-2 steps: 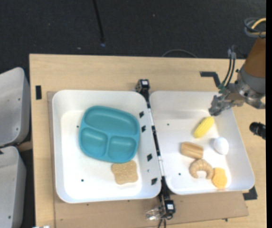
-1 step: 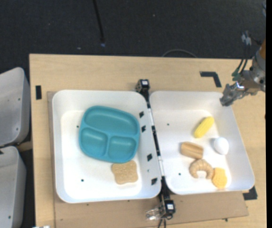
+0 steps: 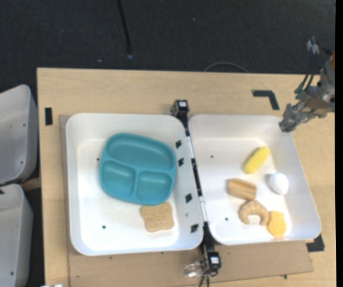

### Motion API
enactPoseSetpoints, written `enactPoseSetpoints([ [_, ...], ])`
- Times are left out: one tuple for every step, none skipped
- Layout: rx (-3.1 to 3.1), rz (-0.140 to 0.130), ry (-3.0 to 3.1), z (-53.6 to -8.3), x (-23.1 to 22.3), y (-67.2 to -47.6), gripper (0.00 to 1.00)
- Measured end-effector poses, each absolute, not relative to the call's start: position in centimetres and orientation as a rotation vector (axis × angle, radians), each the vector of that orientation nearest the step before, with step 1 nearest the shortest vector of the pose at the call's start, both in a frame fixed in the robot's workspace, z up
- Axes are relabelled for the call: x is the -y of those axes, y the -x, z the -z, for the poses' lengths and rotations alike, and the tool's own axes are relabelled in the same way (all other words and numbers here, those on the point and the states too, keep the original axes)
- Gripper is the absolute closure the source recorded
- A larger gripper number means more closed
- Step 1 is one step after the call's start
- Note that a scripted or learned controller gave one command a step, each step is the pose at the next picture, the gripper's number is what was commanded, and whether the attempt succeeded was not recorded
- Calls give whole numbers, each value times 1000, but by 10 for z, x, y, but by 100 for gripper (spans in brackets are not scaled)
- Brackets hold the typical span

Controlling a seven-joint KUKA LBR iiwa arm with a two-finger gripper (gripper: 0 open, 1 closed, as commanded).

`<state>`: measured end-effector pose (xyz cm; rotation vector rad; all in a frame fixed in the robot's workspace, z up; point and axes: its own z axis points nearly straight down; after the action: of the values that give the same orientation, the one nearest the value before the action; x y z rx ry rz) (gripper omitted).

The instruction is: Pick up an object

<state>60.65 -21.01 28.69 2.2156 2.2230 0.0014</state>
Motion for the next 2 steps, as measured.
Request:
enactPoseSetpoints([
  [-2226, -3, -2212, -285, 159, -627, 100],
  [-2224, 1, -2216, -279, 117, -630, 100],
])
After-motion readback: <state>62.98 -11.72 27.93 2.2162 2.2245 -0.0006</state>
